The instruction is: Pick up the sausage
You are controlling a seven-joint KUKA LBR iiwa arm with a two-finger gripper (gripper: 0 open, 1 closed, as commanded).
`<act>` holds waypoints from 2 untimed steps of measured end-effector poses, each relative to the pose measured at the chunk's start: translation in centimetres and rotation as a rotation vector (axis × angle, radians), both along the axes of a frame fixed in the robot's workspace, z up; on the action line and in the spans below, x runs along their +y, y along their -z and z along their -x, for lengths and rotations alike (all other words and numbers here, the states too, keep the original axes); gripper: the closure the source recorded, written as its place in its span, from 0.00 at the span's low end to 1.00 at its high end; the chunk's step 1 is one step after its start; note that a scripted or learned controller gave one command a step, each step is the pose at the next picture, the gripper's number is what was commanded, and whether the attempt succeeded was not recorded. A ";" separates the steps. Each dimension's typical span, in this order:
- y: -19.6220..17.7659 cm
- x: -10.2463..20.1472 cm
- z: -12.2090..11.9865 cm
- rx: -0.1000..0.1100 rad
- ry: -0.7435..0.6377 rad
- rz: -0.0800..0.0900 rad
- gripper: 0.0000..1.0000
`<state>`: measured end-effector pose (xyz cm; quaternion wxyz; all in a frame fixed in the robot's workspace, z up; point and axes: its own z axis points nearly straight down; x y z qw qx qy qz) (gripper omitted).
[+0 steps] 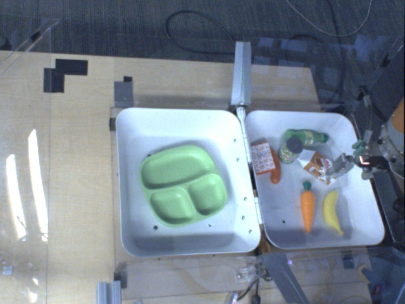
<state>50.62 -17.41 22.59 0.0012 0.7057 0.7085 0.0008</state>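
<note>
A pale wooden bench (57,189) is filling most of the frame under a dark carpeted floor (126,11) with black cables, and it is carrying two white bins, the left bin (133,233) holding a green three-part tray (183,184) and the right bin (373,233) holding the smaller items. At the right edge the gripper (345,164) is hovering over the right bin beside a small orange-and-white packet (318,165); whether its claw is open or closed cannot be told. The sausage (276,170) is lying in the upper left of the right bin against a red-and-white packet (261,156), with a green bottle (305,137) and a can (291,149) above, and a carrot (307,209) and banana (333,211) lower down.
</note>
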 end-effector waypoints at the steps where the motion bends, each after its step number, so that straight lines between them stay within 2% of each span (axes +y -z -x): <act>1: 4.4 6.8 -2.4 0.000 0.123 -0.001 0.00; 2: 4.1 12.2 -5.6 0.000 -0.014 -0.001 0.00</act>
